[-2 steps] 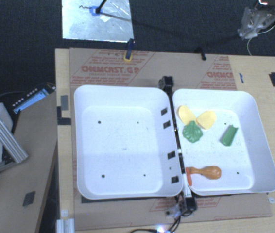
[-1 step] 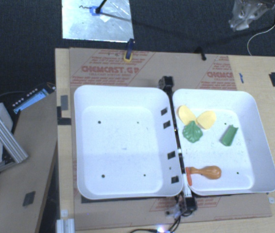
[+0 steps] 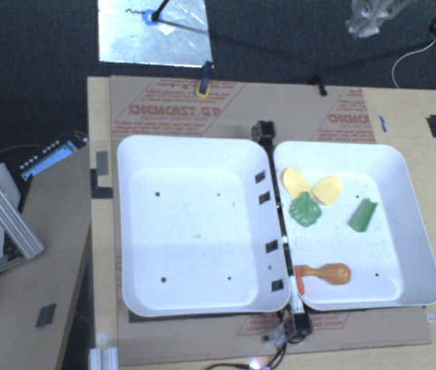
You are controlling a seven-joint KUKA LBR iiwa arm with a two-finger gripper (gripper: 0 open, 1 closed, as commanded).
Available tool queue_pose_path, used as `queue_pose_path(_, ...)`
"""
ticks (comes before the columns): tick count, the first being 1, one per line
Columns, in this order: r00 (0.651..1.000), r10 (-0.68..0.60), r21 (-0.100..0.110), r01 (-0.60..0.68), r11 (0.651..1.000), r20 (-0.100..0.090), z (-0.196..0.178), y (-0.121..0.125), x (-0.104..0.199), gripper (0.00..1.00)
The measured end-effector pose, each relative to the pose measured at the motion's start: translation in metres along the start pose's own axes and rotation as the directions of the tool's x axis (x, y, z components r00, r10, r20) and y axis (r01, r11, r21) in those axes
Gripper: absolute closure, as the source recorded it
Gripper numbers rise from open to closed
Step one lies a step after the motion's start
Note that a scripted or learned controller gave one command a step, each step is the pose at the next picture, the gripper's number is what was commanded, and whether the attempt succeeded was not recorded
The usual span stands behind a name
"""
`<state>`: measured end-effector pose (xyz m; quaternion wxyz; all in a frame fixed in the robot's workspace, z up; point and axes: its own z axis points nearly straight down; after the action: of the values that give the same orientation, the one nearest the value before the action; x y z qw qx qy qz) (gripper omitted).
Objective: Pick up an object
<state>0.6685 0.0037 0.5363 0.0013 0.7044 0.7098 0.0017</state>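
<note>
The gripper (image 3: 372, 10) hangs high at the far right, over the dark floor beyond the bench (image 3: 98, 230) and well apart from both bins. It shows as a pale blur, so whether it is open or closed cannot be told, and nothing can be seen held in it. Everything worth picking lies in the right bin (image 3: 414, 206). Two yellow pieces (image 3: 296, 181) (image 3: 327, 190) sit side by side, and a green leaf (image 3: 305, 210) touches them just in front. A green block (image 3: 363, 215) lies on its own to the right, and an orange piece (image 3: 322, 274) lies near the front wall. The main risk is probably the cluster. The yellow pieces and the leaf look flat and crowd together, so a grasp there could close on two things at once, or slide over them and come up with nothing. The cluster is also near the divider (image 3: 280, 214) shared with the left bin (image 3: 133, 206), so a descent a little off to that side could strike the rim instead of reaching the floor. The orange piece runs the same risk, since one end lies right by the divider. The block, clear on all sides, looks the safest target, though it lies at a slant and a badly turned grasp might only nudge it away.
</note>
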Motion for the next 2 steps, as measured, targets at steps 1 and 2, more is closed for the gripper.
queue_pose_path(1,1.0,0.001,0.001,-0.001,1.0,0.0,0.001,0.0,0.024,1.0)
queue_pose_path(2,1.0,0.001,0.017,-0.001,1.0,0.0,0.223,-0.002,0.063,1.0)
